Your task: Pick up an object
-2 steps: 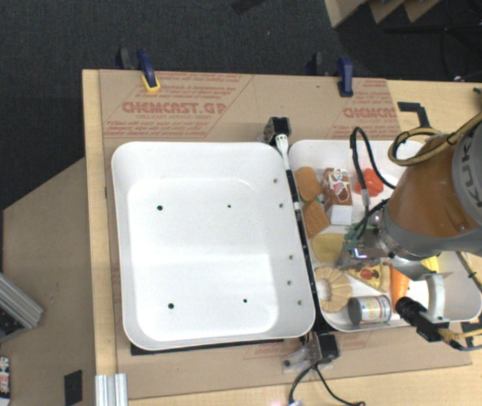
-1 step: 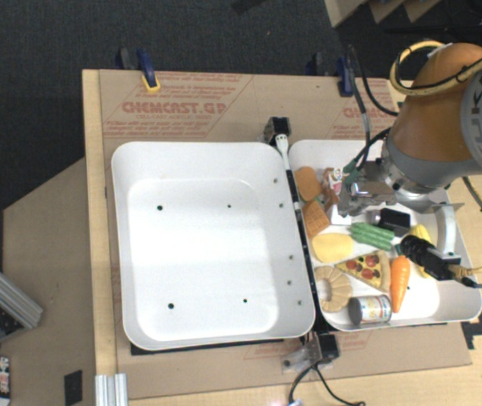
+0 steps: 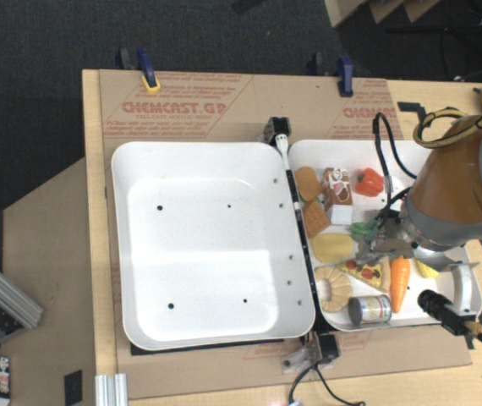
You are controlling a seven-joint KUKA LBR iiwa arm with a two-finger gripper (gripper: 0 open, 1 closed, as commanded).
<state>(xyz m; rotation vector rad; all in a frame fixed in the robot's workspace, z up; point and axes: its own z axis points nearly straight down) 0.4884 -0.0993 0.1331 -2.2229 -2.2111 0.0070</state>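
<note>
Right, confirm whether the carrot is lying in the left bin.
No: the carrot lies in the right bin, among the other items and next to the can.

**Plastic, board and a little metal**

We see two bins of smooth white plastic with a soft sheen. The surface looks like matt brown cardboard with red print. At about five o'clock in the right bin, a small can shows shiny metal. The carrot beside it looks like glossy orange plastic. The arm has a smooth, dull orange band.
</note>
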